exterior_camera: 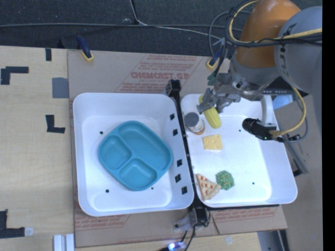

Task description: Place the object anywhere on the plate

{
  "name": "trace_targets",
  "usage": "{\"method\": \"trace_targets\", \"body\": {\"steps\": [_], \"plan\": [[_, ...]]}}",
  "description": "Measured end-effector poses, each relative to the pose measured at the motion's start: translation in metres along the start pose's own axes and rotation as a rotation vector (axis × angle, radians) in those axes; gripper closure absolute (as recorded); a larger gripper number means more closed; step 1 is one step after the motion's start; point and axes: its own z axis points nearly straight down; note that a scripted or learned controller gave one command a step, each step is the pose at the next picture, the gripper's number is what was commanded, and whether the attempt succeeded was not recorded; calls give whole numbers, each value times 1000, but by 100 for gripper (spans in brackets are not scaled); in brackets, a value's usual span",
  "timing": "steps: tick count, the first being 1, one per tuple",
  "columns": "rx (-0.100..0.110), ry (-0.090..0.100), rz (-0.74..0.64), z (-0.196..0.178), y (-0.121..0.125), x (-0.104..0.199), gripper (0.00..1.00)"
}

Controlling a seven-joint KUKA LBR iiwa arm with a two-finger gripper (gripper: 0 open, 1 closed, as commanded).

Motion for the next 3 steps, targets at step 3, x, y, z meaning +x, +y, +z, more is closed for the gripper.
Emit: {"method": "trace_targets", "body": {"steps": [3], "plan": [[1,-1,0,21,-80,154,100]]}}
